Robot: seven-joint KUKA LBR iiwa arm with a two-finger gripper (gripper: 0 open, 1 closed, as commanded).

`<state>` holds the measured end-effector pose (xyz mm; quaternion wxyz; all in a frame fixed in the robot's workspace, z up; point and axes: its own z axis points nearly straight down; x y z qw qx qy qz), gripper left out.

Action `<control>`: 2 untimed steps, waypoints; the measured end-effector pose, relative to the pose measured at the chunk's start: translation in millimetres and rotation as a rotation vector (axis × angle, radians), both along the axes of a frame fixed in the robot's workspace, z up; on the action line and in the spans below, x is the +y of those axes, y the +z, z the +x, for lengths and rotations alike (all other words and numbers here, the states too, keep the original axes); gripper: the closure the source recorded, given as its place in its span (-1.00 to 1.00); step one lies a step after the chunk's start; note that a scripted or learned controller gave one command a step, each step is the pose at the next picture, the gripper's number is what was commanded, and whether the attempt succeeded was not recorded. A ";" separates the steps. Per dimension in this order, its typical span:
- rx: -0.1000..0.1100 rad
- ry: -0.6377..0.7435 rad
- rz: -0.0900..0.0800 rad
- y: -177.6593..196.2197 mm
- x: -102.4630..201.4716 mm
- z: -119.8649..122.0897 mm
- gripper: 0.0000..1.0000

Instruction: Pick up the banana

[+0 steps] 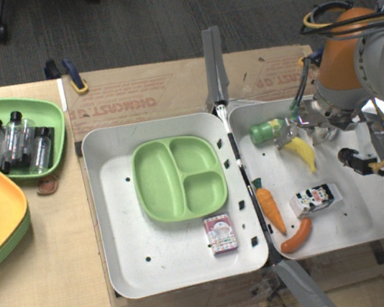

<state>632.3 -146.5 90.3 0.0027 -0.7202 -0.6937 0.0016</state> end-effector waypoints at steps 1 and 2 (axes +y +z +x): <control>-0.002 0.002 -0.003 9.2 -0.7 0.3 1.00; -0.005 -0.041 -0.003 100.6 58.0 -8.3 1.00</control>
